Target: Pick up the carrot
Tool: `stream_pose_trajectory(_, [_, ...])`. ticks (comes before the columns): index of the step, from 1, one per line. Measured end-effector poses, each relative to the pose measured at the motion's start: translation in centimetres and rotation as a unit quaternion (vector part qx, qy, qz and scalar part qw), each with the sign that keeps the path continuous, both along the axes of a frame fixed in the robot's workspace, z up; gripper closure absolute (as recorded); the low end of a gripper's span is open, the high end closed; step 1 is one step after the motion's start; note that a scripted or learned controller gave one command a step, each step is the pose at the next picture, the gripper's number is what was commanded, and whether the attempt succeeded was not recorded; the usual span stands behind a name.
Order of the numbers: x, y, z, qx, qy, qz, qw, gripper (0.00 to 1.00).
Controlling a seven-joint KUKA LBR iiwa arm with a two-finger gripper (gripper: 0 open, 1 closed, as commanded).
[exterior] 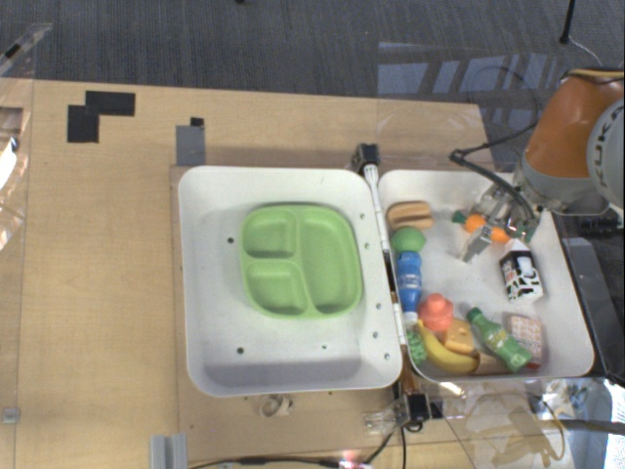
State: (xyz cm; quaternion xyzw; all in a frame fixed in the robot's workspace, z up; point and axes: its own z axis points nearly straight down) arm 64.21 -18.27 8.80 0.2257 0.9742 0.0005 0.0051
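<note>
The carrot [475, 223] is small and orange with a green tip pointing left, at the upper middle of the right bin [576, 301]. My gripper [491, 229] reaches in from the right and sits right over it. Orange shows on both sides of one grey finger [477, 245], so the carrot lies between the fingers, which look closed on it. The gripper covers the carrot's right end.
Also in the right bin are a bun [409, 212], a green ball [409, 239], a blue bottle [409, 279], a red toy [437, 311], a banana [444, 352], a green bottle [498, 338] and a black-and-white carton [520, 274]. The left bin [210, 291] holds a green divided plate [298, 260].
</note>
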Motion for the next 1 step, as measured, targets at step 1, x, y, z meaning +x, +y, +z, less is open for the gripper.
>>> stream_pose_trajectory(1, [0.45, 0.08, 1.54, -0.0020, -0.007, 0.004, 1.0000, 1.00])
